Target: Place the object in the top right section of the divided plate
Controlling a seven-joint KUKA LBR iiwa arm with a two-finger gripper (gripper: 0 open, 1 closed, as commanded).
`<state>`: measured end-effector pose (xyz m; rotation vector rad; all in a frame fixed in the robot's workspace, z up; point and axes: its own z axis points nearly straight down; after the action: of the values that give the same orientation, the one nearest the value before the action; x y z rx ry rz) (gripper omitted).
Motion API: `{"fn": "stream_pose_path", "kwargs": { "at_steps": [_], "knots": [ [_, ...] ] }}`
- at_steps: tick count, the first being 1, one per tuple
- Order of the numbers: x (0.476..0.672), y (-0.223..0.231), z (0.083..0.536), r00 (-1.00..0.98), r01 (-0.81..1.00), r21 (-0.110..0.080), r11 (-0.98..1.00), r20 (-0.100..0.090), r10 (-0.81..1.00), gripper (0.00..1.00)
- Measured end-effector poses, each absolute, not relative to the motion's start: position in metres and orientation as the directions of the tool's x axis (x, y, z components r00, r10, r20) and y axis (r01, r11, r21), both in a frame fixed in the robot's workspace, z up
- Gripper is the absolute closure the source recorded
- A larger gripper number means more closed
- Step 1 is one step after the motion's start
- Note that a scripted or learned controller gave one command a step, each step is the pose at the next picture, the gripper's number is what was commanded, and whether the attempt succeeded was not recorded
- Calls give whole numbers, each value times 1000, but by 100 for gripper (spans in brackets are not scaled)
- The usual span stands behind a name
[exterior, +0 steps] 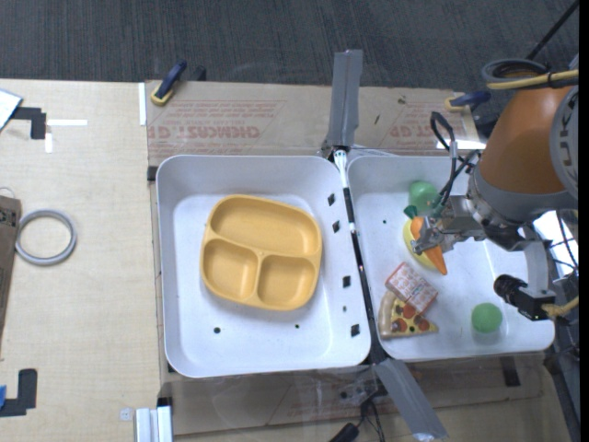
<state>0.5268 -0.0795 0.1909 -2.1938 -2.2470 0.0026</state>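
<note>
Camera view: left bin [175,274] holds the yellow divided plate [262,251] near its middle. Gripper [429,238] is low in the right bin [525,339], fingers closed on a toy carrot [433,257]; toy pizza slice [405,319] and green ball [487,318] lie along the front edge.

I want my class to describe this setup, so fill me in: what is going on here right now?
A grey robot arm with an orange band reaches in from the right, its end effector low over the right bin, right at an orange carrot-like toy lying on something yellow. Whether it grips the toy cannot be told. Also in that bin are a pizza slice toy, a reddish packet, a green ball and another green item. The yellow divided plate sits in the left bin with nothing in its sections.
</note>
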Motion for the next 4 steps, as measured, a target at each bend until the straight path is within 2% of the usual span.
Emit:
{"fn": "stream_pose_path", "kwargs": {
  "at_steps": [1, 2, 3, 4],
  "knots": [
    [549, -24, 242, 63, 998, -3, -63, -2, 998, 100],
    [523, 48, 190, -42, 999, -5, 42, -2, 999, 100],
    [541, 103, 260, 117, 993, -3, -117, -4, 993, 100],
    [586, 186, 305, 242, 970, -3, -242, -5, 970, 100]
  ]
}}
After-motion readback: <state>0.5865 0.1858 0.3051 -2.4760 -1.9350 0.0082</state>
